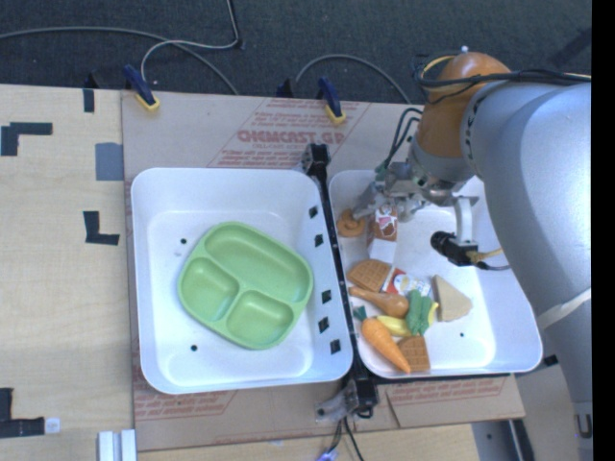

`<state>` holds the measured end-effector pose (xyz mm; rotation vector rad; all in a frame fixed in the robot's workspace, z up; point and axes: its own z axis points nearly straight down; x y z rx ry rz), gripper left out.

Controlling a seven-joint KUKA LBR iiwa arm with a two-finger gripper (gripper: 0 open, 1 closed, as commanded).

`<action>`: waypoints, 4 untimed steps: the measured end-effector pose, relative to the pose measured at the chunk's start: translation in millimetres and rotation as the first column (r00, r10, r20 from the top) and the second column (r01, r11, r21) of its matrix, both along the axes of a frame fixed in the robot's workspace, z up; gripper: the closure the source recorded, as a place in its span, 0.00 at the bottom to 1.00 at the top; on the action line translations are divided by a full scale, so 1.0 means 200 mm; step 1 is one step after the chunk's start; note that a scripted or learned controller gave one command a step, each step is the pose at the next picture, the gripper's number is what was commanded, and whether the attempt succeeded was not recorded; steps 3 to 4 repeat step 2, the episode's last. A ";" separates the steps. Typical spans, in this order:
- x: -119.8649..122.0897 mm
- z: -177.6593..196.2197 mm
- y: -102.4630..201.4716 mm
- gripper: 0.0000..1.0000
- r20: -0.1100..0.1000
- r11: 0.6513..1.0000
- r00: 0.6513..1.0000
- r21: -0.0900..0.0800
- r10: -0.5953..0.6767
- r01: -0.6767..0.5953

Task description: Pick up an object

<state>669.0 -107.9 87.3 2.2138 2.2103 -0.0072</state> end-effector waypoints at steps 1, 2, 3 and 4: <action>0.01 0.05 0.03 1.00 0.002 1.000 1.000 0.008 0.003 -0.003; -0.14 0.49 0.32 1.00 -0.006 1.000 1.000 0.013 0.004 -0.004; -0.14 0.49 0.32 1.00 -0.006 1.000 1.000 0.013 0.004 -0.004; -0.14 0.49 0.32 1.00 -0.006 1.000 1.000 0.013 0.004 -0.004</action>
